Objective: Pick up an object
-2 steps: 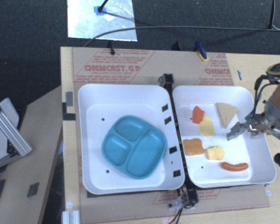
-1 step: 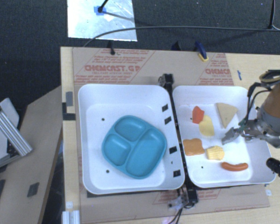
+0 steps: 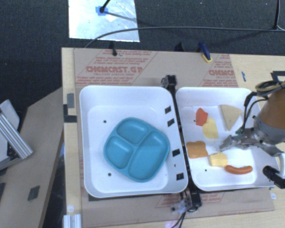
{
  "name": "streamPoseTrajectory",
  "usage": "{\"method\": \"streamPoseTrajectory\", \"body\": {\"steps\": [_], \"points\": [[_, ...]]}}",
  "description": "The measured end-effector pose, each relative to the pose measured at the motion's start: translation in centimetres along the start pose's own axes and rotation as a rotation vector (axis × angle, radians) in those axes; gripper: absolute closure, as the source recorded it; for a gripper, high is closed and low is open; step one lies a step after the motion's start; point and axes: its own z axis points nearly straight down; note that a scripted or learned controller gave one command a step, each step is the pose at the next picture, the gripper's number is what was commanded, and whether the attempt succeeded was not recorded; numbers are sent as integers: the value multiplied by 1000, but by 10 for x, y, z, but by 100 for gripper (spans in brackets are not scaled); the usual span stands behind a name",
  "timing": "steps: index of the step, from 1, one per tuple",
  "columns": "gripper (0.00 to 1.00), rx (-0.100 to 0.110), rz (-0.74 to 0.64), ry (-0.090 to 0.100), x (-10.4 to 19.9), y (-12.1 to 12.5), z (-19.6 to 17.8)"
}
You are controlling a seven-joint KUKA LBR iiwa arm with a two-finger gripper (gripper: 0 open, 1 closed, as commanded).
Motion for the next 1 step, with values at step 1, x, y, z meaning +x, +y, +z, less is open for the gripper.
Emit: {"method": "streamPoseTrajectory", "body": {"steps": [1], "points": [[100,-4,-1,0,0,1,-13]]}}
